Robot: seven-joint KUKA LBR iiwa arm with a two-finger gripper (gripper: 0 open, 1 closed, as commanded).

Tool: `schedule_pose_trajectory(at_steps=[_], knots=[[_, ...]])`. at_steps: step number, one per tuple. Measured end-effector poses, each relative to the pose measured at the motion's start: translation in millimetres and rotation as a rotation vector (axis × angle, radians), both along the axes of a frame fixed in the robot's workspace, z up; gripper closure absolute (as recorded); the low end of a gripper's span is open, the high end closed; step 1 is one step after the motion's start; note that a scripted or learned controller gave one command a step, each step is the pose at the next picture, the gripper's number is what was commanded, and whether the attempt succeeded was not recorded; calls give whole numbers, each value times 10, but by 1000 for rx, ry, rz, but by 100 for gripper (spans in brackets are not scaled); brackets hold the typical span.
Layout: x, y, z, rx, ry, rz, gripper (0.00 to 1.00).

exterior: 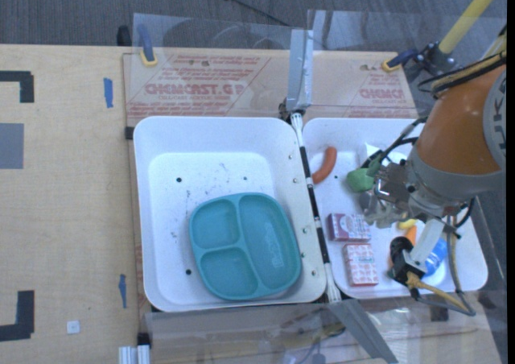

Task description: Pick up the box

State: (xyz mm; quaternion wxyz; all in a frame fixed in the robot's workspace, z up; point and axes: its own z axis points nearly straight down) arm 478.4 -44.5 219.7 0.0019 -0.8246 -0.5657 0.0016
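Looking down from the one camera, the arm (463,133) came in from the right and hung over the right bin (475,270), with the tool (385,208) low in the middle of that bin. Honestly I couldn't tell how the tool was set, the wrist and cables blocked it. There were two small boxes in there: the upper box (349,227), pinkish with a dark patch, lay just left of and below the tool, close enough that they might have touched, though I couldn't be sure. The lower box (360,264) sat just beneath it, near the bin's front wall. Both looked flat on the bin floor, so my read was that nothing had been lifted yet and the pick was at the reach-and-close stage, with the grasp and lift left to do. Other stuff in that bin: an orange sausage-looking thing (323,164) toward the back left, a green blob (360,179) near the tool, and something blue and orange (434,256) partly under the arm. Over in the left bin (153,193) was a teal divided plate (244,245), well apart from the action.
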Motion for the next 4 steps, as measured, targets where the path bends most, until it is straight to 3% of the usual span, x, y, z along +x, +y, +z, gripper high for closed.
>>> schedule_pose_trajectory(at_steps=[1, 2, 3, 4], knots=[[-2, -761, -1105, -1, -2, -37, 100], [0, -760, -1104, 0, -3, -36, 0], [41, -514, -1293, -7, -18, 3, 0], [70, -499, -1170, -3, -27, 3, 100]])
